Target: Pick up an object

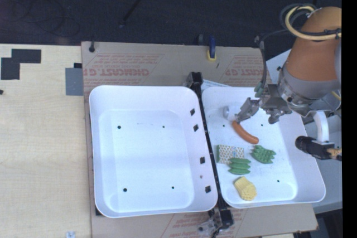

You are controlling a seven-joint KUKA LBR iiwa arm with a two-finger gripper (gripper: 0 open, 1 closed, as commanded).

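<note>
Several small items lie in the right bin (304, 189): an orange sausage-shaped piece (245, 132), a leafy green piece (263, 154), a green pod (239, 165), a yellow corn cob (245, 188) and a pale patterned block (230, 152). My gripper (260, 113) hangs over the bin's back part, just above and behind the orange piece. It is open, its fingers spread wide with nothing between them. The left fingertip (244, 113) is close to the orange piece's upper end.
The left bin (100, 136) sits beside the right one, with a black divider (203, 142) between them. A small grey object (227, 112) lies near the right bin's back left. The cardboard base (139, 64) lies under both bins.
</note>
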